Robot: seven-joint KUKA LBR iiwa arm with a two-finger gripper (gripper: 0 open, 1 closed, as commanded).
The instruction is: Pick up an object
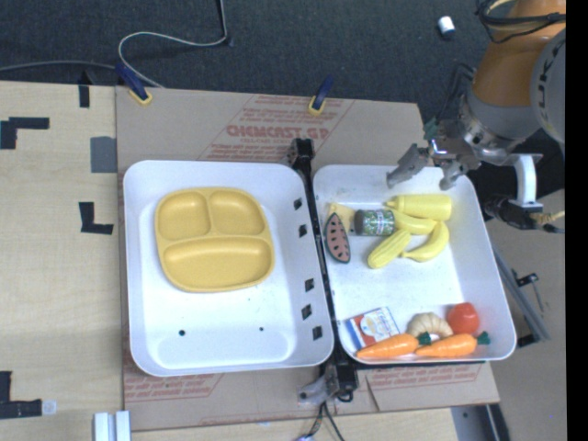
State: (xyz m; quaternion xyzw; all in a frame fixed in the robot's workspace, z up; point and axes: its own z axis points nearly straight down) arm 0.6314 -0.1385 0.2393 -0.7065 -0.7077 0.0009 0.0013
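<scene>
Our gripper (428, 170) hangs spread wide and empty over the right bin's (487, 265) far edge. The nearest target, a yellow block (424, 207), lies just below, seemingly touching the can (374, 221). We should descend centred on it, fingers straddling it.

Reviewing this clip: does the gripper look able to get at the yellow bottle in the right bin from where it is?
Probably yes. The gripper hangs open just above the yellow bottle, which lies on top at the bin's far side with nothing over it; the banana and the small can crowd its near side.
</scene>
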